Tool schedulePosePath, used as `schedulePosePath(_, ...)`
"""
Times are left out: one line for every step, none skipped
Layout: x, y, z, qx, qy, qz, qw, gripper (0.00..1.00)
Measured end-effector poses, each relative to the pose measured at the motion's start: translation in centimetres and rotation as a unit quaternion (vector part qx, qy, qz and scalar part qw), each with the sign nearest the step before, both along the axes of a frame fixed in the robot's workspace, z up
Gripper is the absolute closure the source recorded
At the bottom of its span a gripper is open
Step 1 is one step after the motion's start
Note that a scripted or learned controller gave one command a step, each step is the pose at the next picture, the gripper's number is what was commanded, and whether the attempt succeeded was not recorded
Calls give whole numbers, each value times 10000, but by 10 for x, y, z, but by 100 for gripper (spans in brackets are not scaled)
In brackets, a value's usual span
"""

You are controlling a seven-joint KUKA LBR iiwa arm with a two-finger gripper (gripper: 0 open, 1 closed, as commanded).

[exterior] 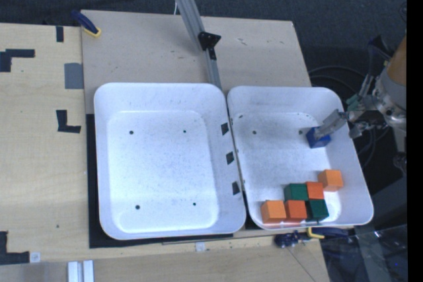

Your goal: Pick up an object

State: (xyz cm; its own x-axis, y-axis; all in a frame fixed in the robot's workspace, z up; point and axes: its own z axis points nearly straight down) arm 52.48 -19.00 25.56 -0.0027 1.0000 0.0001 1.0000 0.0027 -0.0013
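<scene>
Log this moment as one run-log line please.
gripper: low in right white bin, at small blue block | grasp: unclear | orange and green blocks: bin's near corner

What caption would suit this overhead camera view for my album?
Robot gripper hovering at a blue block in the right bin, orange and green blocks clustered at its near edge.

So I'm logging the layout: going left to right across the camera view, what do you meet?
Left bin → right bin → orange block at the front → blue block → gripper → arm.
</scene>
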Motion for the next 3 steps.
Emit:
schedulePosePath(0,0,0,1,1,-2,10000,0)
schedulePosePath(-6,1,-45,1,23,-6,10000,0)
schedulePosePath(-15,3,-107,8,35,-7,10000,0)
